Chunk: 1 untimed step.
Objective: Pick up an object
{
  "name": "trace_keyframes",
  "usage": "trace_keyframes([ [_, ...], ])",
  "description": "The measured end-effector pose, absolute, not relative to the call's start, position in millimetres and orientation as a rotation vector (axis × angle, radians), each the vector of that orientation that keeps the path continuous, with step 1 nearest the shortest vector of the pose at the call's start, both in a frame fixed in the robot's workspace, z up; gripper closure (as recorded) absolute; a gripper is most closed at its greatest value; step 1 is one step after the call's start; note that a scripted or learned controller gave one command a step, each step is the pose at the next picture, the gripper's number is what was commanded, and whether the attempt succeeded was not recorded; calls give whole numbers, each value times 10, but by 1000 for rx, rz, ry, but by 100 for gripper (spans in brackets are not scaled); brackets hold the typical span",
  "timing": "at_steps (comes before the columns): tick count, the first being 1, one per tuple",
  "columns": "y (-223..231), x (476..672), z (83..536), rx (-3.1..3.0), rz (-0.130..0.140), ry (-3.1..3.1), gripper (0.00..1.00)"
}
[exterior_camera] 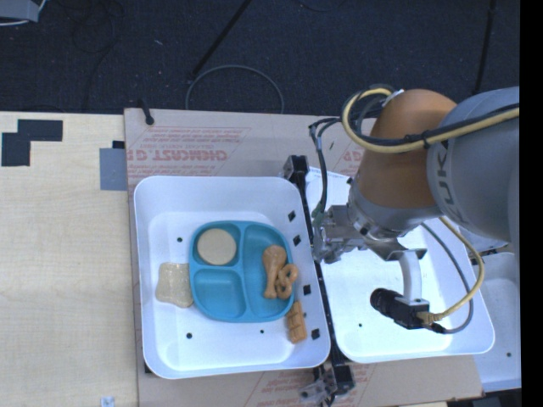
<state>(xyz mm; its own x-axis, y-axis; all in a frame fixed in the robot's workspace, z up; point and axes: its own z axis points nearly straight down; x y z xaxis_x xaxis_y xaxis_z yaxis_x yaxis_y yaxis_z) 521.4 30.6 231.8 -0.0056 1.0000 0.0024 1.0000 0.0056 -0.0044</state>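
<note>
Our pincer [333, 242] hangs at the right bin's [365, 339] inner wall, its opening we cannot tell. We judge the tan biscuit piece [295, 322] beside the blue plate [222, 299] nearest, best approached straight down.

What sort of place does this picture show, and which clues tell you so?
Most likely a robotics lab or test bench. A grey and orange robot arm reaches over two white bins, what looks like toy food lies on a blue divided plate, and loose cables trail across the dark floor.
</note>
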Motion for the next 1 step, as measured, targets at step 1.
trace_keyframes([
  [1, 799, 5123, 2391, -2214, 2, -2224, 100],
])
